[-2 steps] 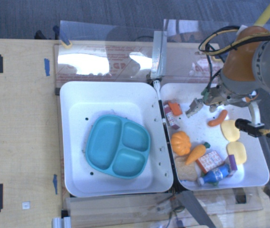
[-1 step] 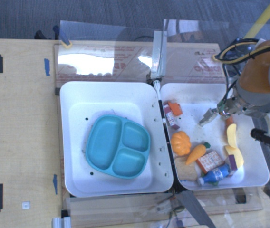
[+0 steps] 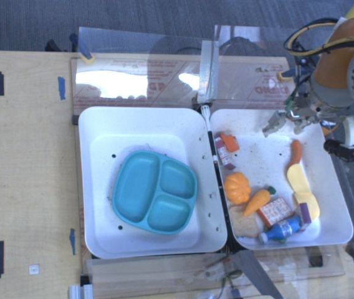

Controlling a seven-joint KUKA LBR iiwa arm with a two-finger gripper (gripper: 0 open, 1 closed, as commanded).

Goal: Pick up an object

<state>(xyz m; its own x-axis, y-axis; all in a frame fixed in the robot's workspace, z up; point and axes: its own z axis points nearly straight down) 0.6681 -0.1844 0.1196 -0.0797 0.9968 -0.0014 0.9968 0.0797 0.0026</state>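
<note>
Pincer (image 3: 284, 121) hovers over right bin (image 3: 342, 229), open, empty. Pumpkin (image 3: 237, 187) near bin's left wall: looks like light hard plastic, rounded, likely slippery; grip across its middle

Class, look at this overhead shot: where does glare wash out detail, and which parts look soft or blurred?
Camera view: bright glare streaks the clear panel behind the left bin, hiding what lies beyond; the gripper looks soft and smeared; the blue divided plate and toy pumpkin are evenly lit and fairly sharp.
</note>
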